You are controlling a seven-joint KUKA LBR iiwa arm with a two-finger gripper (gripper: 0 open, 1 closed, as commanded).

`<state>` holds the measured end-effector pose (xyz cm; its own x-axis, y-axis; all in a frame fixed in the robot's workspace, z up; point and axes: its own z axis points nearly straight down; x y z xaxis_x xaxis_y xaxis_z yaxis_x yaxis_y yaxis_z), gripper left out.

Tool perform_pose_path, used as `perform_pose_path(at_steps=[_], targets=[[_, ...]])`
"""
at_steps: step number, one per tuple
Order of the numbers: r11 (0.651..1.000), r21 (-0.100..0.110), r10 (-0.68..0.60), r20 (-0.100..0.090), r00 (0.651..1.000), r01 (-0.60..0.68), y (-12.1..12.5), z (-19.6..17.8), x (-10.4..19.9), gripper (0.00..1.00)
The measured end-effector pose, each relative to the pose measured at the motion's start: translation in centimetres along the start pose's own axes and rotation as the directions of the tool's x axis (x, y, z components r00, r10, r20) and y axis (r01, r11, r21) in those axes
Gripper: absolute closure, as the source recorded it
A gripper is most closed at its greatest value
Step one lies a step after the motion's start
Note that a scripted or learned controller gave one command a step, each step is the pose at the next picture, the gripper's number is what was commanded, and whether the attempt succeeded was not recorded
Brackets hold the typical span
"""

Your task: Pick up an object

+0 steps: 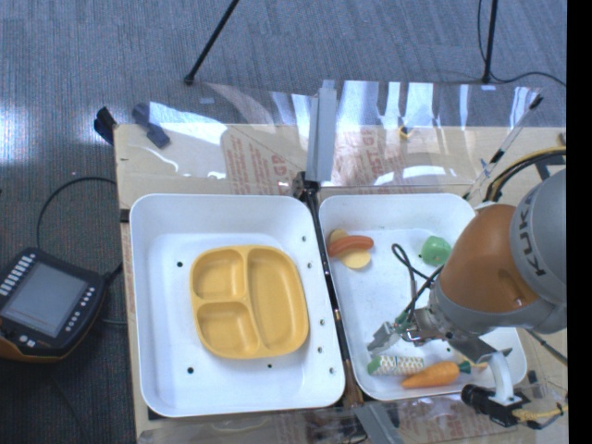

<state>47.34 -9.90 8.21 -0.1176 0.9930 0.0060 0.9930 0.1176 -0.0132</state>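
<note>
Over the right bin: the arm [504, 271] reaches in from the right, its grey body and orange band covering much of that bin's right half.
Gripper: the gripper [387, 338] sits low over the front part of the right bin, pointing toward the bin's left side; its two metal fingers [379, 333] stand a little apart, and nothing can be seen between them.
Right bin: the right bin [370, 213] is a shallow white tray holding several small toy foods.
Carrot: an orange carrot [430, 375] lies on its side near the front edge of the right bin, just in front of the gripper and apart from it.
Corn piece: a pale, bumpy corn piece [396, 365] with a green end lies just left of the carrot, close beneath the fingertips; whether the fingertips touch it cannot be told.
Hot dog: a red and orange hot dog [351, 244] lies near the back left of the right bin, well apart from the gripper.
Yellow piece: a round yellow piece [356, 260] rests touching the front of the hot dog.
Green object: a green object [436, 249] lies toward the back of the right bin, beside the orange band.
Left bin: the left bin [166, 239] holds a yellow divided plate [249, 301] lying flat near its middle, with three compartments.
Floor at left: a handheld control pendant [42, 303] with a screen lies beside the bench.
</note>
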Motion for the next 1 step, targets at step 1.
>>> perform_pose_path(at_steps=[1], targets=[[0.972,-0.005,0.234,0.001,0.972,-0.234,0.17,-5.75,-0.70,0.00]])
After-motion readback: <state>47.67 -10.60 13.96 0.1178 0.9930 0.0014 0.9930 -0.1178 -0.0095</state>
